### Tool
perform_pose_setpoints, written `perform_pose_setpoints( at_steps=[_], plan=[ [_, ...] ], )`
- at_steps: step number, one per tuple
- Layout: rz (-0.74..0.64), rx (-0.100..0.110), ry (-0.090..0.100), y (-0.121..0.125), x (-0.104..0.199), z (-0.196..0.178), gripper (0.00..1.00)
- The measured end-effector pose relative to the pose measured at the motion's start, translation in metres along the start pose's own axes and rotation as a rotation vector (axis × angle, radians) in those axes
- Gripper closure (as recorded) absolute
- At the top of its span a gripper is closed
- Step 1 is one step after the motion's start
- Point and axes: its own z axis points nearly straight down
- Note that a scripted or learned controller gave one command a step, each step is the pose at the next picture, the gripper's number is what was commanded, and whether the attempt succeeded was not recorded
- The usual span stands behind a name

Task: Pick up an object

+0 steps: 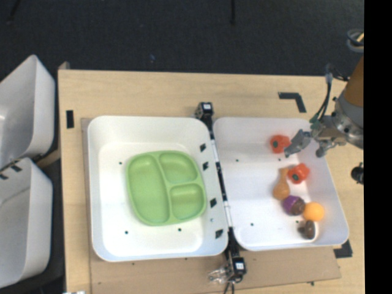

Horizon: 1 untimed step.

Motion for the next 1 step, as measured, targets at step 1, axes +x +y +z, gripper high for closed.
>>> perform_pose_setpoints(
  at_steps=[1],
  plan=[
    [-0.001, -0.002, -0.001, -0.0031, -0.0108, 0.0511, 0.00]
  ],
)
